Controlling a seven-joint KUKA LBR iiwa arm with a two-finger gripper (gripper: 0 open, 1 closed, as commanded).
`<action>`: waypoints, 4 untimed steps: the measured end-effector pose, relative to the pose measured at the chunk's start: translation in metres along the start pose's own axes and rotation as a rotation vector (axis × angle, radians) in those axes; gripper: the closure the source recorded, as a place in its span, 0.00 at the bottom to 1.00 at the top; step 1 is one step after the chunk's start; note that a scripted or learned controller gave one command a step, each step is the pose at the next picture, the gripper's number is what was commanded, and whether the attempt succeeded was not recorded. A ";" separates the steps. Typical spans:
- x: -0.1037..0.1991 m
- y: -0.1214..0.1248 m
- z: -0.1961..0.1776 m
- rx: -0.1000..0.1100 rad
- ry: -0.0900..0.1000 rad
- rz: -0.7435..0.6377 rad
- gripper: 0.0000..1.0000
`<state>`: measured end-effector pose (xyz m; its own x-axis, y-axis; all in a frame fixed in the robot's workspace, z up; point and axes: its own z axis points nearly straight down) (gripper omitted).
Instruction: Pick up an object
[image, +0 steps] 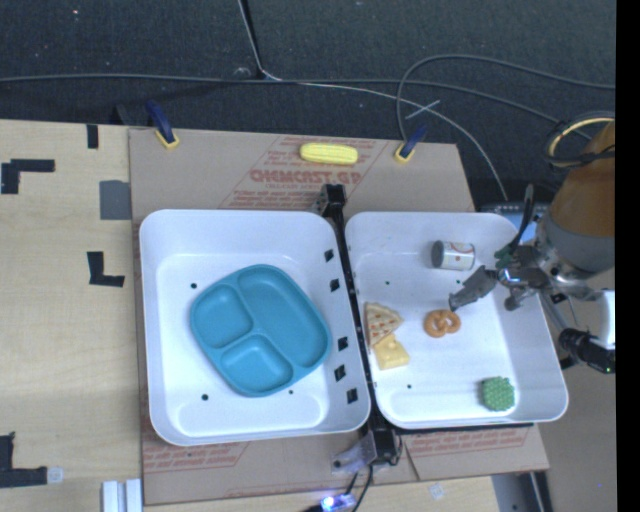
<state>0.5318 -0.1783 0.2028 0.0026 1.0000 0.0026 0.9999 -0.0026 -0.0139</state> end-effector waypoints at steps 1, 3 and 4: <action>0.000 0.003 -0.007 -0.013 -0.003 -0.004 0.00; -0.012 0.001 0.105 -0.006 -0.001 -0.003 0.00; -0.011 0.002 0.117 -0.015 -0.005 -0.004 0.00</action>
<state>0.5319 -0.1895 0.0855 -0.0013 1.0000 -0.0021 1.0000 0.0013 0.0008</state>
